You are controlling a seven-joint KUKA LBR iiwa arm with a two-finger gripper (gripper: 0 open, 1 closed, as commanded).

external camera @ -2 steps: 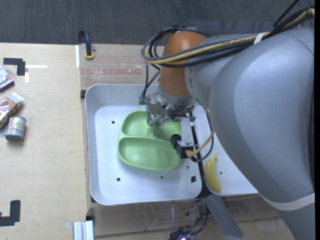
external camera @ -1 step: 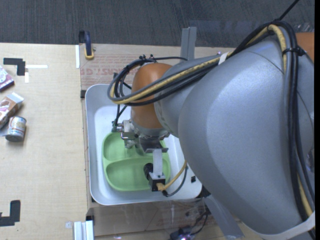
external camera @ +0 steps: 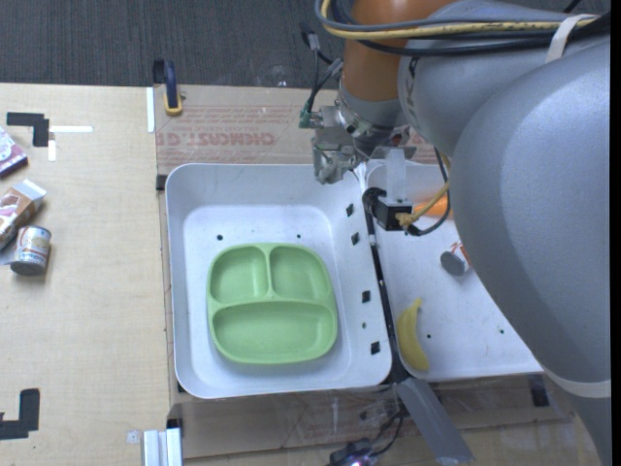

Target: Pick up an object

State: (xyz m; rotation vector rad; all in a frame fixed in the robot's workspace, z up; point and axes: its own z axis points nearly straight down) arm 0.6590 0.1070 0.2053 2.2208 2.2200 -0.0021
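A pale wooden counter (external camera: 87,338) is seen from above at a slant, carrying two shallow white bins side by side. At the far left edge, well apart from the bins, sit a small tin can (external camera: 31,250) and some packaged items (external camera: 15,207), too cut off to name. They look parked out of the arm's working area.

The left bin (external camera: 184,289) holds a green divided plate (external camera: 274,304), lying flat near the middle with its three compartments facing up. Nothing sits on the plate.

Above the back rim of this bin, near the wall shared by the two bins, hangs the gripper (external camera: 332,163), at the end of a grey arm with an orange band (external camera: 388,37) that reaches in from the right. Whether the jaws are apart or together cannot be told, and nothing is visibly held between them.

The right bin (external camera: 485,343) is largely covered by the arm's bulk. In its visible part lie a banana (external camera: 411,336), close to the dividing wall at the front, a small grey object (external camera: 453,260) further back, and an orange item (external camera: 435,205), partly hidden. These are the likely things to pick up. Judging by its position, the gripper has yet to descend on any of them; the banana, lying free on the bin floor, seems the easiest target.
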